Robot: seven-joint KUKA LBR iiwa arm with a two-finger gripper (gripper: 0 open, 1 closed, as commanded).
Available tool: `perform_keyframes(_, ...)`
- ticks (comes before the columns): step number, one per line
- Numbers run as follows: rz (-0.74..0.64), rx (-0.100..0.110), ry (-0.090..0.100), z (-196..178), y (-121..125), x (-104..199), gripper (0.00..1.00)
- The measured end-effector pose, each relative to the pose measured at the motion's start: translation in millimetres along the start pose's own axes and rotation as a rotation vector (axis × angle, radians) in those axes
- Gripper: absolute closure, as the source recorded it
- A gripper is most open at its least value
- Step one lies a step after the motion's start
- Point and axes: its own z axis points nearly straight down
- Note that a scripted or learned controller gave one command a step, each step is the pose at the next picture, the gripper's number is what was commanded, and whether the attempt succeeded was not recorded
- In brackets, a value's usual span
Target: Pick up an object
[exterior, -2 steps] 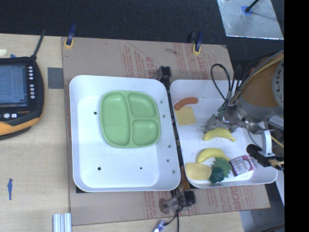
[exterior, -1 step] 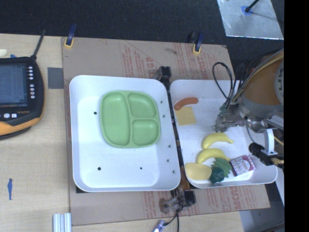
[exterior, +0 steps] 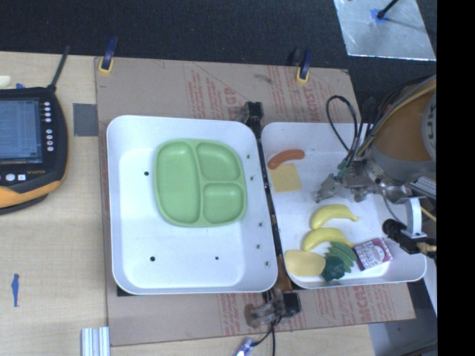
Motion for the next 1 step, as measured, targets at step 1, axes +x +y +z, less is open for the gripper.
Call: perform_keyframes(1,0.002,-0.001,0.002,10.8,-46.5,36.7,0.00)
